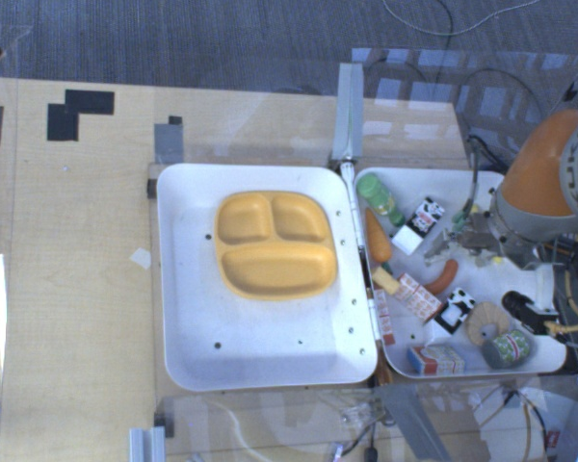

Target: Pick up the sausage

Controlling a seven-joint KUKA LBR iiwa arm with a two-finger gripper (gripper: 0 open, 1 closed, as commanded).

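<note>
The sausage [443, 275], short and reddish-brown, lies on the floor of the right bin [549, 362] near its middle. My gripper [449, 237] hangs just above and slightly behind it, at the end of the grey arm with the orange band [549, 171] that reaches in from the right. The fingers [433, 247] look open, and nothing is between them. The sausage is free of them.
Crowded around the sausage are a green bottle [376, 195], an orange carrot-like piece [377, 239], two black-and-white boxes [426, 216] [456, 309], a red-and-white packet [419, 296], a small red box [435, 359] and a green can [508, 347]. The left bin [188, 335] holds a yellow divided plate [275, 243].
</note>
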